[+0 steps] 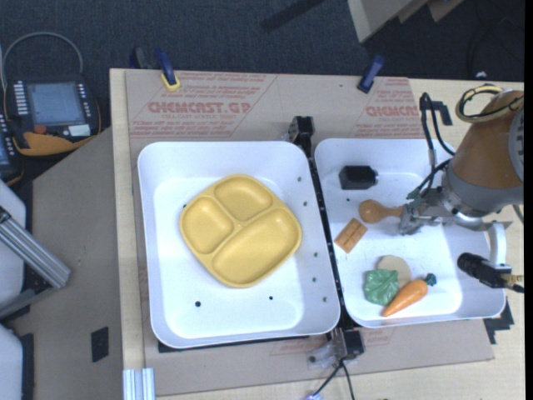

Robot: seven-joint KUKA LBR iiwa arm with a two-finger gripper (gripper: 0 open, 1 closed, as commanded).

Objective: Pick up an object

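Two white bins sit side by side on the bench. Left bin, centre-left of frame: holds a yellow divided plate with three compartments, lying flat near the bin's middle. Right bin, centre-right of frame: holds six items. A black block lies in its upper left part. Below it, a wooden spoon lies with its bowl toward the left and its handle running right to the gripper. A tan rectangular piece, waffle-patterned, lies tilted near the bin's left wall. In the lower middle, a green leafy item lies against a pale round disc, and a toy carrot lies just beside them on the right, its green top pointing to the upper right. The arm enters from the right edge of the frame, orange band uppermost. The gripper sits low over the right bin's middle, at the spoon's handle end. Whether the jaws are apart or together, and whether they touch the handle, cannot be told from this angle.
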